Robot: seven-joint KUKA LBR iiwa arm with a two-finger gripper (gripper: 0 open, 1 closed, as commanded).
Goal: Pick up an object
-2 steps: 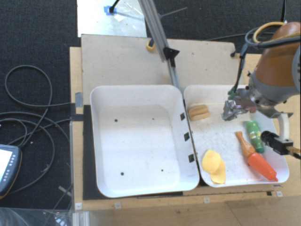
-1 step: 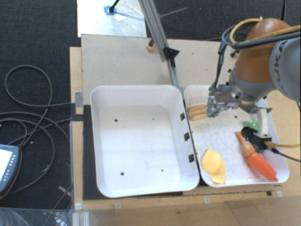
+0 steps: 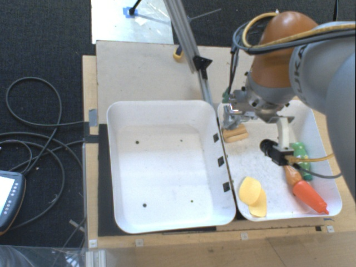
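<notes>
**Several objects share the right bin with the hand**

Inside the right bin (image 3: 253,163), the hand (image 3: 233,117) hangs at the far left corner, directly over a tan wooden block (image 3: 234,133) that lies just beside the bin's left wall. Whether the hand is open or closed cannot be told, and nothing is visibly held. That wall crowds the block on one side. Yellow pieces (image 3: 253,196) lie at the bin's near left corner. An orange carrot (image 3: 307,195) lies by its near right rim, with a green piece (image 3: 300,151) just beyond it.
</notes>
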